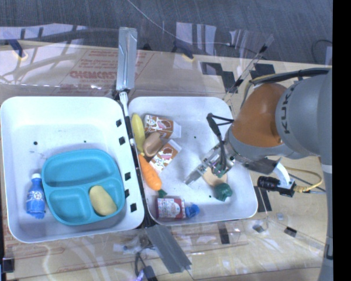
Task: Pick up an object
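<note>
**Gripper low in the right bin, over a tan and green item**

The left bin (11,116) holds a small blue bottle (35,196) with a white cap, lying close to the bin's left wall toward the near edge. Just beside it sits a teal compartment tray (76,174), filling much of the bin's near half. A yellow potato-like lump (103,199) rests in the tray's near right compartment.

The right bin (190,107) begins across the shared middle wall. Along its left wall lies a yellow banana (138,132), and nearer the front an orange carrot (151,174), both running roughly parallel to that wall. Beside the banana are brown and white snack packets (159,124), with a tan, bread-like piece (154,144) lying on them. Close to the near edge lies a red-labelled pouch (171,208) with a blue cap pointing right.

Toward the bin's right wall, the gripper (213,167) hangs low inside the bin, below the grey arm (304,113) and its orange band (263,119). Directly at the gripper sits a small tan object with a dark green end (222,190), near the bin's near right corner. Whether the claw is apart, together or clamped on that object cannot be told; the metal parts blur together there.
</note>
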{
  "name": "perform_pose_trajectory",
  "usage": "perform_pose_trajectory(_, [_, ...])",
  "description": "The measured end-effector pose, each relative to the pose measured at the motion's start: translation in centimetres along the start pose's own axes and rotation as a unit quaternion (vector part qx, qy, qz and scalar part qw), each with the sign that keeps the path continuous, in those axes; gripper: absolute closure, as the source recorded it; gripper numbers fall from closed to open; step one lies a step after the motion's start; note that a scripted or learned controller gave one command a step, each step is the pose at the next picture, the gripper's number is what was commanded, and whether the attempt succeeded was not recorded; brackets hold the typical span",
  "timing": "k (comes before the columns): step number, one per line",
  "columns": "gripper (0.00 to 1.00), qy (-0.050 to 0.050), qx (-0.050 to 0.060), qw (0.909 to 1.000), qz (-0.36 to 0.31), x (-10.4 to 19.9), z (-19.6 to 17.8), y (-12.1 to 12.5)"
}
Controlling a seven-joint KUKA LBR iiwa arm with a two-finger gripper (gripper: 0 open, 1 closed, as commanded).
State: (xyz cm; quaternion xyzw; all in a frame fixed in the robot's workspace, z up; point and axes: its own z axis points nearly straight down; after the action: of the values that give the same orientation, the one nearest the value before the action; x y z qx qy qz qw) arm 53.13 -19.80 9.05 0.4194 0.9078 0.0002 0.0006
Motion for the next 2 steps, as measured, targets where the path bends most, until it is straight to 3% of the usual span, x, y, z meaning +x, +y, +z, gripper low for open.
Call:
perform_pose_trajectory(1, [0.0, 0.001, 0.001, 1.0, -0.004, 4.4, 0.2, 6.8])
perform_pose_trajectory(2, [0.0, 0.001, 0.002, 0.9998, 0.022, 0.2, 0.2, 7.7])
